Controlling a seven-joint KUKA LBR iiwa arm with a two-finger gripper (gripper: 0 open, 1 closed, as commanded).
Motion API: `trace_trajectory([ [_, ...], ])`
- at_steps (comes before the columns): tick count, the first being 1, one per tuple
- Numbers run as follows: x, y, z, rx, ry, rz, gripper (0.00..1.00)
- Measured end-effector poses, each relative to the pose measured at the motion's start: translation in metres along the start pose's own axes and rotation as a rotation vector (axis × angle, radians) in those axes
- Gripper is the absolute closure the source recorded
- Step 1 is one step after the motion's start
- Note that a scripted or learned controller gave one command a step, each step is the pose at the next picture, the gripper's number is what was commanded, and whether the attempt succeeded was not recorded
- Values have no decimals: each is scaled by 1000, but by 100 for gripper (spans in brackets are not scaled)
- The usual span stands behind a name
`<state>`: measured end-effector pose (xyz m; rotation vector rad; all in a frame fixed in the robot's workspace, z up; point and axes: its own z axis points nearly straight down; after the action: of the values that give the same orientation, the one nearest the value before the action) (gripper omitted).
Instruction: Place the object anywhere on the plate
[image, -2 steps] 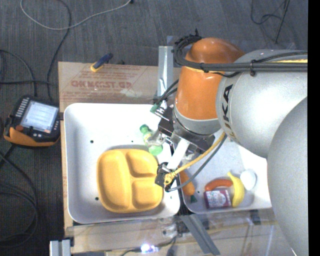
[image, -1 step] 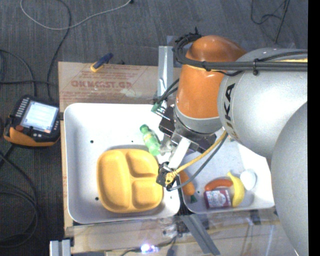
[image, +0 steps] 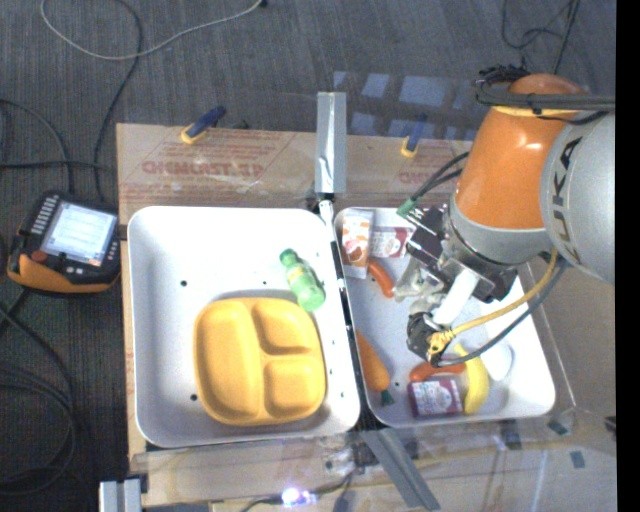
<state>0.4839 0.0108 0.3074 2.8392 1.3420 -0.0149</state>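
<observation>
A yellow plate (image: 262, 360) with three compartments lies in the left bin (image: 152, 300), with nothing on it. A small green bottle (image: 303, 279) lies just beyond the plate's far right corner. My gripper (image: 413, 287) hangs low over the middle of the right bin (image: 532, 385), mostly hidden under the wrist. Around it lie an orange carrot (image: 373, 365) by the bin's left wall, a thin orange-red piece (image: 380, 277) and a red bottle (image: 437, 394) next to a yellow fruit (image: 477, 385). I see nothing held.
Two small cartons (image: 358, 240) stand at the far left corner of the right bin. The wall between the bins (image: 345, 310) runs between the plate and my gripper. A teach pendant (image: 68, 243) lies off the bench at the left.
</observation>
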Motion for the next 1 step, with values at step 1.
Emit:
trace_trajectory([
  [1, 71, -29, 75, 4, 0, -139, 100],
])
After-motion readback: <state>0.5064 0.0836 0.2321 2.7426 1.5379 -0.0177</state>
